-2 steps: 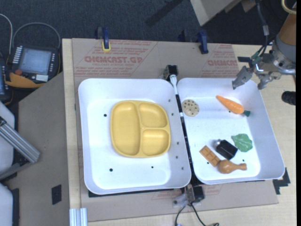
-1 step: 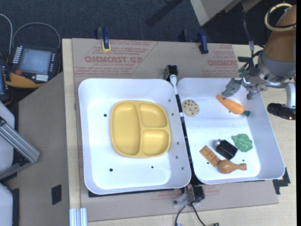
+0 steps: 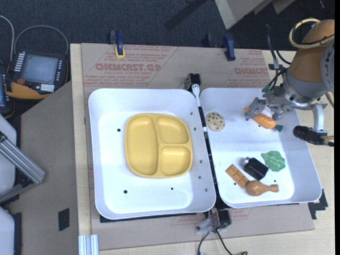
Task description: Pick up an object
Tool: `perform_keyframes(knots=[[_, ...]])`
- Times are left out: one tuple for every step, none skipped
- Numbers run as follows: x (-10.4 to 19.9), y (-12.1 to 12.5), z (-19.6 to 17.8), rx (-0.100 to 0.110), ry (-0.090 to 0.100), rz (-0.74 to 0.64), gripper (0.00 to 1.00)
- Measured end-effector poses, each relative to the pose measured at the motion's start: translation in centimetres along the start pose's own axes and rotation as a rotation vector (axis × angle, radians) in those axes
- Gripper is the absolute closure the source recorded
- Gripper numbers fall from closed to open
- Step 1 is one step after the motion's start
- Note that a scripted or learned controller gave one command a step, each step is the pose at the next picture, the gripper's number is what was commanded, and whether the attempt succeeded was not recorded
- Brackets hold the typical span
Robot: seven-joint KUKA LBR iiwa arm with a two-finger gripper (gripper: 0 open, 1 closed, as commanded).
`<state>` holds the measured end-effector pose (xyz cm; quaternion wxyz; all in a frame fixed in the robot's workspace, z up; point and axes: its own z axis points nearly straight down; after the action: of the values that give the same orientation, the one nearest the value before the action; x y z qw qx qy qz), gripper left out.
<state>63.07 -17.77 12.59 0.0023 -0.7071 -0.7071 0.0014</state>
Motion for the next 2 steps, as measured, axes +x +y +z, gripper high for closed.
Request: perform_keyframes(knots=[[-0.14, 0.47, 2.27, -0.019, -0.006, 0.000, 0.00], [-0.20, 0.53, 1.30, -0.022, -0.010, -0.001, 1.00]])
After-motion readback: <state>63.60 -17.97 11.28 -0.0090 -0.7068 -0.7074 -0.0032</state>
